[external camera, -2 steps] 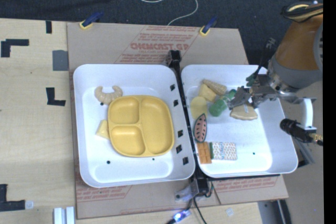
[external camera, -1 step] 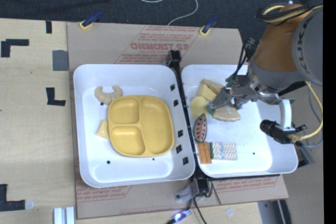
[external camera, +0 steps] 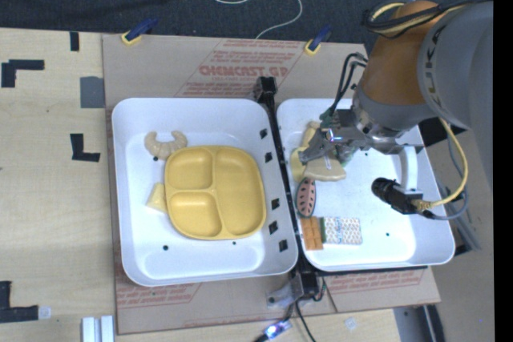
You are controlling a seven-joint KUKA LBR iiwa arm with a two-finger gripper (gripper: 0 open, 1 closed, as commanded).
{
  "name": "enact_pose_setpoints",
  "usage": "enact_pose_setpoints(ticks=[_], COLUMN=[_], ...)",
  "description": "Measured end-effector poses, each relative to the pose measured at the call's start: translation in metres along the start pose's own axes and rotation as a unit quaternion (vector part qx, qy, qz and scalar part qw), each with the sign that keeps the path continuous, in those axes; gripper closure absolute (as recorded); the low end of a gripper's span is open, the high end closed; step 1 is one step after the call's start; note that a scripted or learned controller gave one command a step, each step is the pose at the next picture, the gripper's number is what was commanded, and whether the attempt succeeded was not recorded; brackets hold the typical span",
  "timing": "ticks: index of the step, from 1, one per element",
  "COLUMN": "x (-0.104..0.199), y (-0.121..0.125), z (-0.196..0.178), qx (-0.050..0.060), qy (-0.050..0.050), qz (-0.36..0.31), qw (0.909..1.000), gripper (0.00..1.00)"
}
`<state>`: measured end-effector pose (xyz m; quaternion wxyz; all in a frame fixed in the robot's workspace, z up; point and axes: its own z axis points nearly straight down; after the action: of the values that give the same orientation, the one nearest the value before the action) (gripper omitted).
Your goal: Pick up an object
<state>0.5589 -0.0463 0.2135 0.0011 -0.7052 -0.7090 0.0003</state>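
My gripper (external camera: 322, 145) hangs over the left part of the right bin (external camera: 401, 248), just above a pale tan, wedge-shaped object (external camera: 325, 170) that lies right under its fingertips. Whether the tips touch that piece is unclear. Below it lie a small brown oval object (external camera: 305, 197) and a flat packet with an orange end (external camera: 332, 232). A pale yellowish piece (external camera: 296, 165) rests against the bin's left wall.
The left bin (external camera: 136, 252) holds a yellow divided plate (external camera: 215, 191), a tan curved piece (external camera: 164, 144) at its upper left and a pale wedge (external camera: 155, 196) tucked under its left side. A black cable connector (external camera: 397, 195) hangs over the right bin.
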Motion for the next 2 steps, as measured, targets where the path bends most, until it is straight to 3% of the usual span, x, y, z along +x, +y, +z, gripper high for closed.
enact_pose_setpoints(ticks=[2], x=[-0.0076], y=[0.008], z=[-0.0043], qx=[0.0], qy=[-0.001], qz=[0.003], qw=[1.0], gripper=[1.0])
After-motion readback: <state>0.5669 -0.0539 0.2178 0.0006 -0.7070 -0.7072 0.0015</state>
